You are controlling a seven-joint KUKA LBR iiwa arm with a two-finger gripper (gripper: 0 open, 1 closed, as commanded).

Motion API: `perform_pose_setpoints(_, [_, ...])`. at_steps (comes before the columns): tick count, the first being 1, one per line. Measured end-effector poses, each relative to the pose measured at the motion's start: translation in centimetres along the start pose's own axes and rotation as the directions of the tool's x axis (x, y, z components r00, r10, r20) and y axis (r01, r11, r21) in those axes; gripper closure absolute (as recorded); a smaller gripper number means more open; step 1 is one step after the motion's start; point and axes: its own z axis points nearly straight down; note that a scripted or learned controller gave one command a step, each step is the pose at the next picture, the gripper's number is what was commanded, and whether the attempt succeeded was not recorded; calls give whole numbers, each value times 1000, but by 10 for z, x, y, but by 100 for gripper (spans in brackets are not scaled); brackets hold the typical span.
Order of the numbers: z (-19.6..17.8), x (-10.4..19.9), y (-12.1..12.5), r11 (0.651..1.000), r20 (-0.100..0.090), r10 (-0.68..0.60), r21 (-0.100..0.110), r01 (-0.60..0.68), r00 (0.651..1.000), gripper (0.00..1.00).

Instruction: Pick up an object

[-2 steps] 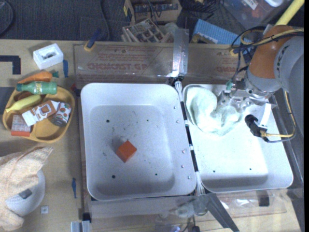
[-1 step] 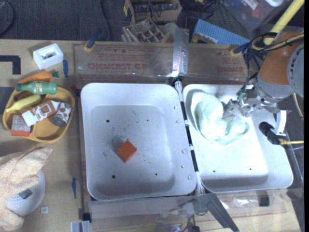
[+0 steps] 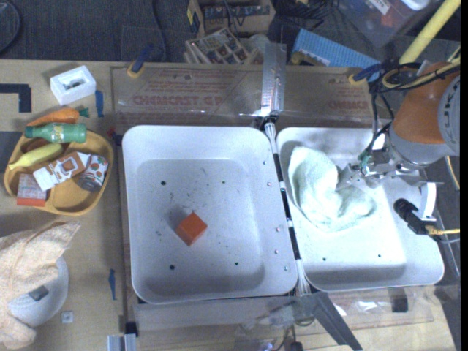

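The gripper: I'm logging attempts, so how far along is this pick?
Done: the arm has reached the right bin, and the gripper sits at the edge of the pale cloth. In hand: nothing visibly held; the cloth lies on the bin floor. Left: grasp and lift. The orange block in the left bin sits untouched.

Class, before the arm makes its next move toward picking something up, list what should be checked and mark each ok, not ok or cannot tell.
1. Pincer over a target: ok, it sits at the white cloth in the right bin.
2. Cloth gripped: cannot tell.
3. Orange block reachable: ok, alone in the left bin.
4. Block near a wall: ok, it lies mid-floor.
5. Cloth inside its bin: ok.
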Motion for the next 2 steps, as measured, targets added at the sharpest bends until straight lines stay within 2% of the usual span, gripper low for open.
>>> perform_pose_setpoints(1, [-65, -41, -38, 997, 2, 83, 2, -83, 997, 0])
perform_pose_setpoints(2, [0, 12, -56, 996, 1, 88, -1, -88, 996, 0])
